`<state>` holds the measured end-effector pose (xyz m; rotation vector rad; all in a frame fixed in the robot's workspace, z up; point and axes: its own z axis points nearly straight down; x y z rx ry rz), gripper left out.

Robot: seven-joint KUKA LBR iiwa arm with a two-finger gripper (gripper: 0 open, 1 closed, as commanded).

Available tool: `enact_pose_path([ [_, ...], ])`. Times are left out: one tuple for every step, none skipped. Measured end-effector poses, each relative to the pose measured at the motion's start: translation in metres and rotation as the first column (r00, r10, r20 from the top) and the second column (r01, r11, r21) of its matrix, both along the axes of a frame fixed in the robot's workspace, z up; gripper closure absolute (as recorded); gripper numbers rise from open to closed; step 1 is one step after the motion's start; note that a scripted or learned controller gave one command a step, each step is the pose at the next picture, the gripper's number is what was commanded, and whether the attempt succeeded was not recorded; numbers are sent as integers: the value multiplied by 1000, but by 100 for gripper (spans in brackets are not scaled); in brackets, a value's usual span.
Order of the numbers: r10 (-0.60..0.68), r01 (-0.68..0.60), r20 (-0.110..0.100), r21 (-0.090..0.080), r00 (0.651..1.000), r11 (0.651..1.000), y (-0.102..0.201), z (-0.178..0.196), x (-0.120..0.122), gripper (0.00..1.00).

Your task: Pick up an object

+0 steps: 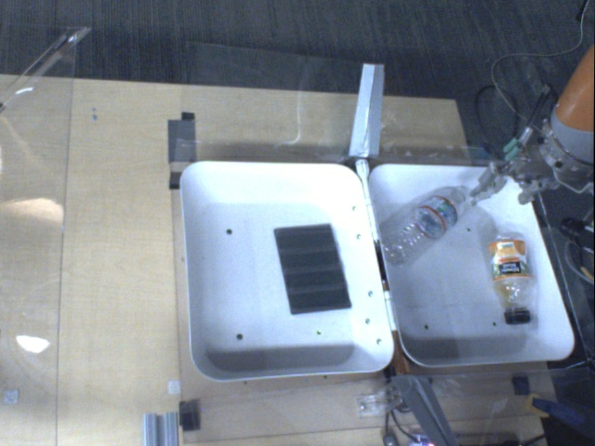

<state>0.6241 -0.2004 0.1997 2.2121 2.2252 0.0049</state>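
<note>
Bottle (509, 277) label orange, writing unreadable.

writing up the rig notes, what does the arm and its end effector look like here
The arm shows an orange band above a grey wrist section. The end effector is light grey metal with thin pale fingers, a small teal-green fitting on its body, and dark cables looping behind it.

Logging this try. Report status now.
Gripper over right bin's far edge, holding nothing. Clear bottle and small orange-label bottle lie loose. Nothing blocking.
</note>
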Motion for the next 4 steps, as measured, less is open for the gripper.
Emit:
enact_pose_path([
  [49,-49,18,-12,999,999,-11,-83,11,0],
  [-27,27,3,-1,1000,1000,-5,-112,-42,0],
  [-27,27,3,-1,1000,1000,-5,-112,-42,0],
  [-88,88,-18,-3,996,996,13,-113,2,0],
])
